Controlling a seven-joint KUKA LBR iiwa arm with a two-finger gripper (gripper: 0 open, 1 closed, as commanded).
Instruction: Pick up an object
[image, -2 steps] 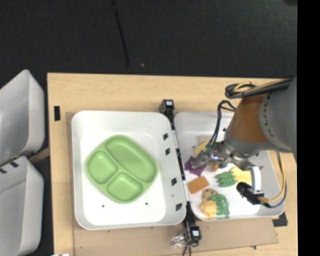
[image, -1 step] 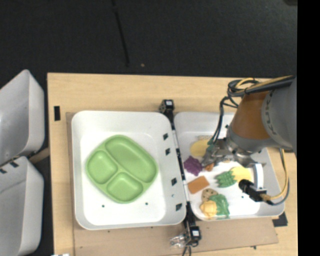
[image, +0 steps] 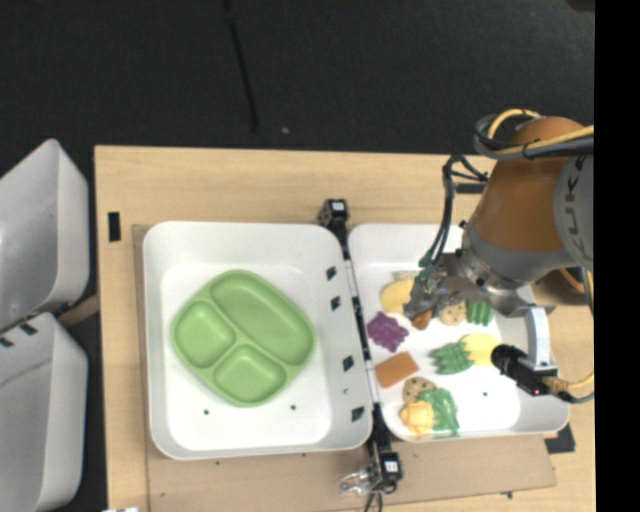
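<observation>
While "KU" reads on arm (image: 530, 215), tool (image: 425, 305) state unclear, over right bin (image: 375, 240).

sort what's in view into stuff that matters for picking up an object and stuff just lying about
Belongs to the job:
- pincer, low in the right bin
- toy foods there: purple piece, orange block, cookie, yellow-green corn

Just lying about:
- green divided plate in the left bin
- wooden bench

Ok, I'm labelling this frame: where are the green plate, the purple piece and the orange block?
green plate (image: 243, 337): camera view, middle, where its dividers meet.
purple piece (image: 386, 329): camera view, its centre.
orange block (image: 396, 368): camera view, its top face.
</observation>
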